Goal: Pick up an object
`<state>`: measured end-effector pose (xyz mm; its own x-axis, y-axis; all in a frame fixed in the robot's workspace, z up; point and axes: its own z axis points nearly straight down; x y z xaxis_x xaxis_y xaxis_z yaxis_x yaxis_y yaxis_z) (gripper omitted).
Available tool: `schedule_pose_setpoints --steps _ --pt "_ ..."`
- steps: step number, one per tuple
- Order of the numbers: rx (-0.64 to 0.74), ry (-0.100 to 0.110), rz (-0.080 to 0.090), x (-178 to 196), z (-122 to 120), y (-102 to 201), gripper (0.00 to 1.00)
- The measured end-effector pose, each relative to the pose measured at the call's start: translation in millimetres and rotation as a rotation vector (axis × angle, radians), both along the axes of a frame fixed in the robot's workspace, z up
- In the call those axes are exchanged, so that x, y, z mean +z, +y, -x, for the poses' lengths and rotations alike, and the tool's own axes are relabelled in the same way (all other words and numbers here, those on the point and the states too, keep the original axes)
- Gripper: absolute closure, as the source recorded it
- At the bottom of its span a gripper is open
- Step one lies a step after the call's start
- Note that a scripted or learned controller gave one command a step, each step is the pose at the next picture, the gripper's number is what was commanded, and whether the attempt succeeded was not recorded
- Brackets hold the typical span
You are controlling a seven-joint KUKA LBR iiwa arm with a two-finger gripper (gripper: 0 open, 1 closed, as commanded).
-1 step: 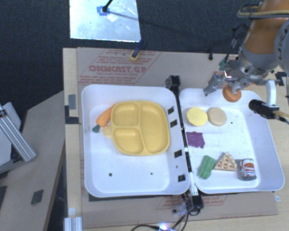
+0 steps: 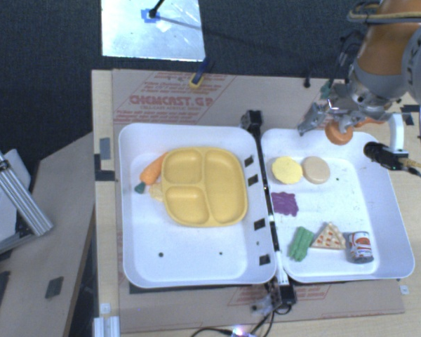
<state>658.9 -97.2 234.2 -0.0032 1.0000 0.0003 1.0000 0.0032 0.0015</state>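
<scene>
Partly hidden or cut off

The carrot (image 2: 151, 169) in the left bin (image 2: 137, 258) lies partly under the yellow tray (image 2: 203, 186). The arm (image 2: 396, 44) is cut by the top and right edges. An orange object (image 2: 339, 133) at the gripper (image 2: 335, 118) is mostly covered; its kind is unclear.

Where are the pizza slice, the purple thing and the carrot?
pizza slice (image 2: 328, 236): camera view, middle of the slice.
purple thing (image 2: 284, 203): camera view, its centre.
carrot (image 2: 151, 169): camera view, orange body.

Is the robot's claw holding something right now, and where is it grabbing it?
Yes, it looks so: a small orange round thing sits between the gripper's fingers, gripped by its top. What it is can't be told.
</scene>
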Motion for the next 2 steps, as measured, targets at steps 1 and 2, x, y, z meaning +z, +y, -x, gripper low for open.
schedule_pose_setpoints --steps 1,2 --pt "-0.001 0.004 0.0 -60.0 6.4 3.7 0.0" --pt "-0.002 0.003 0.0 -120.4 10.6 8.2 0.0"
